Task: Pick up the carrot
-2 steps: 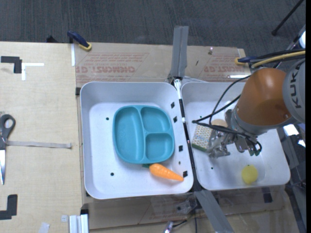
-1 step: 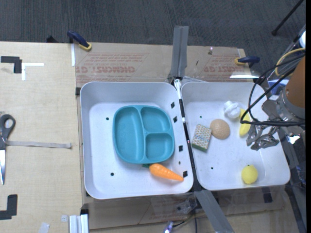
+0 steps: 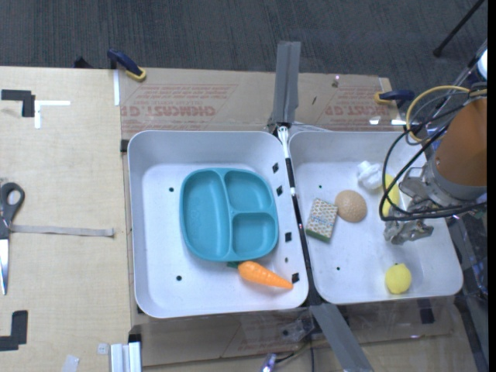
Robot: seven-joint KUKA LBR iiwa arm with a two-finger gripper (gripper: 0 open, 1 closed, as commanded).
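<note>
Bench: a pale wooden top point(image 3: 62, 285) runs across the camera view, dark carpet behind it, and a sheet of cardboard point(image 3: 232, 99) lies under the far edge of the bins.
Left side of bench: scissors point(image 3: 8, 215) lie at the very edge, with black tape marks nearby.
Clamps: a blue and yellow clamp point(image 3: 128, 64) sits at the cardboard's far left corner, another point(image 3: 395, 97) at the far right.
Left bin: the white bin point(image 3: 147, 231) carries a teal divided plate point(image 3: 229, 213) in its middle, three compartments facing up.
Carrot: the orange carrot point(image 3: 265, 276) lies flat on the left bin's floor, just beside the plate's near edge and close to the wall shared with the right bin.
Right bin: the white bin point(image 3: 341, 273) holds a green patterned box point(image 3: 322, 219), a round tan ball point(image 3: 351, 206) touching or just beside it, a crumpled white thing point(image 3: 370, 177) further back, and a yellow lemon point(image 3: 398, 278) near the front.
Arm: grey with its orange band point(image 3: 465, 142), cables looping off it, reaching in from the right.
Gripper: the gripper point(image 3: 409, 232) hangs over the right bin's right half, well apart from the carrot; whether its fingers are apart or together, I cannot tell.
</note>
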